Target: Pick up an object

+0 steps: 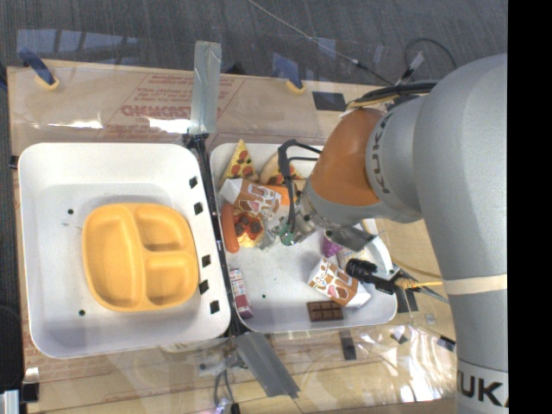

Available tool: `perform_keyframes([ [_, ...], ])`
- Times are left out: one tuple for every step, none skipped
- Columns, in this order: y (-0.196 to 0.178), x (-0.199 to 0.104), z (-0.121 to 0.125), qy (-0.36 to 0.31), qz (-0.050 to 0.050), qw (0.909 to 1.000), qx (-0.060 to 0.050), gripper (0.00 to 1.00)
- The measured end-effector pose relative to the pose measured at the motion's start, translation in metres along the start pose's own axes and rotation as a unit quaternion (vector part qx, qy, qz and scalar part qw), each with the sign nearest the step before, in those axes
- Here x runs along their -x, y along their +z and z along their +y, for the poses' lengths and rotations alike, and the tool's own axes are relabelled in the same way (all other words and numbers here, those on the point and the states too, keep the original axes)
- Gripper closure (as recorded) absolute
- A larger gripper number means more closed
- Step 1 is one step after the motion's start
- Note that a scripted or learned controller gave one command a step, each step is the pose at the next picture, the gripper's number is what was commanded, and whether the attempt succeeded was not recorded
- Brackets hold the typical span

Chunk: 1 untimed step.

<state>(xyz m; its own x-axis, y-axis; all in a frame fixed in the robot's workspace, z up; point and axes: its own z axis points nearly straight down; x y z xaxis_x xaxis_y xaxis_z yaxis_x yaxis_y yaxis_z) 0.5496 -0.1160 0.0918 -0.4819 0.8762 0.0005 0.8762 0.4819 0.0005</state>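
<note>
So looking down at the tabletop (103, 102), there are two white bins side by side. The left bin (52, 166) has just a yellow divided plate (138, 255) sitting in the middle of it. The right bin (285, 313) is the messy one: a pizza slice toy (238, 158) up at the far corner with its tip pointing away, a patterned snack packet (257, 198) near it, a reddish hot dog (228, 228) lying lengthwise along the left wall, another patterned packet (332, 281), a chocolate bar (325, 310) lying flat along the near edge, and a small purple thing (331, 248). The arm (431, 145) leans in over that bin and the gripper (289, 231) is down among the toys beside the hot dog. Honestly can't tell how its jaws stand from here.
</note>
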Motion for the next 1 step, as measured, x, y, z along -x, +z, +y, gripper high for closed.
perform_keyframes([
  [-0.184, -0.0073, 0.0602, 0.064, -0.004, 0.998, 0.006, 1.0],
])
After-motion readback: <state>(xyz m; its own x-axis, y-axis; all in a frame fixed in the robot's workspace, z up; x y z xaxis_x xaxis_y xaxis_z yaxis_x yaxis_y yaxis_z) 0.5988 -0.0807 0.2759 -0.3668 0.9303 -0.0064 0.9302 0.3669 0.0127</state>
